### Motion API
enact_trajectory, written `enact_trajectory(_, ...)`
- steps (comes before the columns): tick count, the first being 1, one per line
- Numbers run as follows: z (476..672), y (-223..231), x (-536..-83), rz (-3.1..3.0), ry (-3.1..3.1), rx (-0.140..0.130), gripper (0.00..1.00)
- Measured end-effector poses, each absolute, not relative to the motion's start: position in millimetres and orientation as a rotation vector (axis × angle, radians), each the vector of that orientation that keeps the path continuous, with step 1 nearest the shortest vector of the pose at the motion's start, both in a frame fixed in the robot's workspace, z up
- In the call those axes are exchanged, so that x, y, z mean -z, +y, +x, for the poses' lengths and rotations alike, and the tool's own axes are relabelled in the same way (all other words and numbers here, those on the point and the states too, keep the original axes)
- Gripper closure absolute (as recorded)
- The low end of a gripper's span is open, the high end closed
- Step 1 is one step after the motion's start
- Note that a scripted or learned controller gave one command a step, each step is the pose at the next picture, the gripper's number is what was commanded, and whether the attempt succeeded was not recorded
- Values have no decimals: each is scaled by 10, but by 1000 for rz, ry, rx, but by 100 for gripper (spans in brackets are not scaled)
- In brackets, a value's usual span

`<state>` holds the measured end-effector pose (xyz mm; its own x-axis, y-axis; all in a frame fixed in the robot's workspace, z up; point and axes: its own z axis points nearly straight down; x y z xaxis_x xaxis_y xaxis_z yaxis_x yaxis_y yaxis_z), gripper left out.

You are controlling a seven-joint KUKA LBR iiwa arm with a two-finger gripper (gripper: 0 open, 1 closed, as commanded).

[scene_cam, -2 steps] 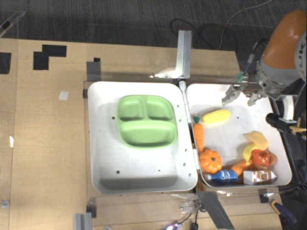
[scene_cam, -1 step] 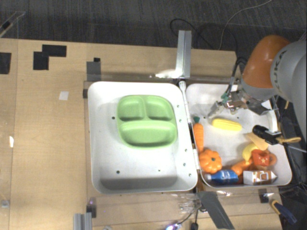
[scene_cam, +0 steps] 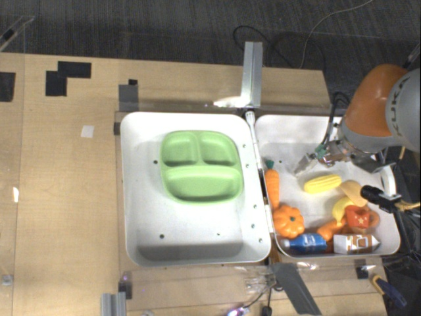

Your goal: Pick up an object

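Toys lie in the right bin point(scene_cam: 289, 131), with the gripper point(scene_cam: 314, 160) hanging just above them.

Yellow corn point(scene_cam: 322, 184) lies near the middle of that bin, just below the gripper. The gripper's two fingers are a little apart, and nothing is between them. An orange carrot point(scene_cam: 272, 187) lies along the bin's left wall, and a small pumpkin point(scene_cam: 288, 220) sits below it. A banana point(scene_cam: 345, 199) and a red pepper point(scene_cam: 360, 218) lie to the right of the corn. A blue can point(scene_cam: 306, 243) and a white bottle point(scene_cam: 356, 243) lie along the near wall. The grey arm point(scene_cam: 378, 114) with its orange band comes in from the right. The left bin point(scene_cam: 141, 239) holds a green plate point(scene_cam: 199, 164) with three sections. Both bins sit side by side on a wooden bench point(scene_cam: 59, 196).
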<state>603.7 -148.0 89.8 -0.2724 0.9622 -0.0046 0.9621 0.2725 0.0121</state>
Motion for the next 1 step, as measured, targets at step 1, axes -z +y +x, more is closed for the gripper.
enact_trajectory(1, 5849, -1368, -904, 1959, 2439, -13, 0)
